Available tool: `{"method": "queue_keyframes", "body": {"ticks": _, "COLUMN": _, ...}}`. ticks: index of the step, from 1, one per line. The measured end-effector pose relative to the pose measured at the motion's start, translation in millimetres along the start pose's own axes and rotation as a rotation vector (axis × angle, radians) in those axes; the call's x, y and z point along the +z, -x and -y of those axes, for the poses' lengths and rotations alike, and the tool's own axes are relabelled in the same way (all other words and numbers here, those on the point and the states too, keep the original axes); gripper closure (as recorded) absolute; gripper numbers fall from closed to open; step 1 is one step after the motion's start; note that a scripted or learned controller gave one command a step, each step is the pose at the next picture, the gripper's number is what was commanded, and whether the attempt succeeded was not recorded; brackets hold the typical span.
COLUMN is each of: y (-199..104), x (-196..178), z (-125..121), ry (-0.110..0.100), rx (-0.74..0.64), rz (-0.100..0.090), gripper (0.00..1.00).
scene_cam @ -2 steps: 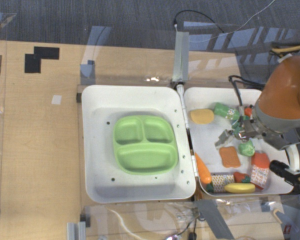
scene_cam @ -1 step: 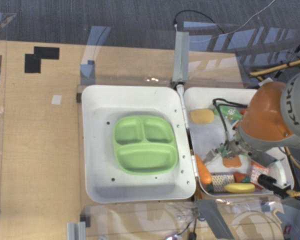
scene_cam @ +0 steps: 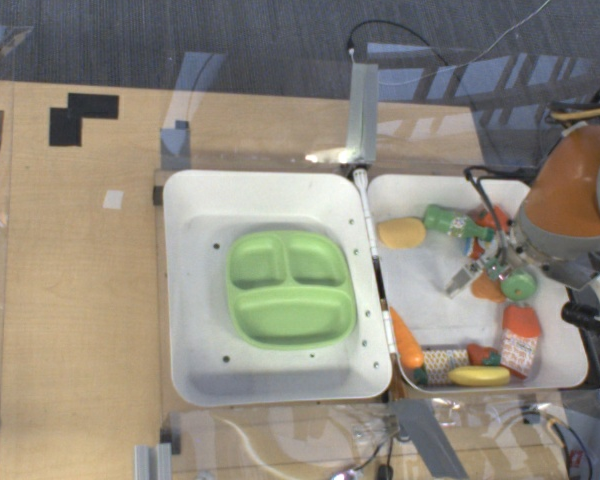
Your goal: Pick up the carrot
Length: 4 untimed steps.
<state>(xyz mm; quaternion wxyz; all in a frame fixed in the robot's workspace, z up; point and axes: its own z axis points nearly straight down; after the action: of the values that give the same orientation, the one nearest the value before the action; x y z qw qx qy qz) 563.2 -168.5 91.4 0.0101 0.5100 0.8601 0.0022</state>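
The carrot (scene_cam: 407,339) is a short orange cone lying against the left wall of the right bin (scene_cam: 435,313), near its front corner. My gripper (scene_cam: 464,271) hangs over the middle of that bin, up and to the right of the carrot and well apart from it. Its fingers (scene_cam: 457,283) look open, with only the white bin floor showing between them. The arm's orange band (scene_cam: 570,196) reaches in from the right.
A yellow banana (scene_cam: 478,376), a patterned box (scene_cam: 442,362) and a red-and-white carton (scene_cam: 520,340) crowd the front of the right bin. A tan lump (scene_cam: 401,232) and a green bottle (scene_cam: 448,219) lie at its back. The left bin (scene_cam: 195,268) holds a green divided plate (scene_cam: 290,288).
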Motion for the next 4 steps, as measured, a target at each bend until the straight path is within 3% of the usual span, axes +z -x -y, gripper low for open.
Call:
{"method": "queue_keyframes", "body": {"ticks": 1, "y": 1.2, "x": -13.2, "z": -3.3, "ry": 0.008, "rx": 0.000, "rz": 0.005, "gripper": 1.00}}
{"method": "queue_keyframes", "body": {"ticks": 2, "y": -19.4, "x": -91.7, "z": 73.3, "ry": -0.015, "rx": 0.689, "rz": -0.008, "gripper": 1.00}}
{"method": "queue_keyframes", "body": {"ticks": 3, "y": -64.7, "x": -0.8, "z": 47.3, "ry": -0.005, "rx": 0.383, "rz": -0.006, "gripper": 1.00}}
{"method": "queue_keyframes", "body": {"ticks": 4, "y": -62.8, "x": -0.7, "z": 47.1, "ry": -0.001, "rx": 0.385, "rz": -0.001, "gripper": 0.00}}
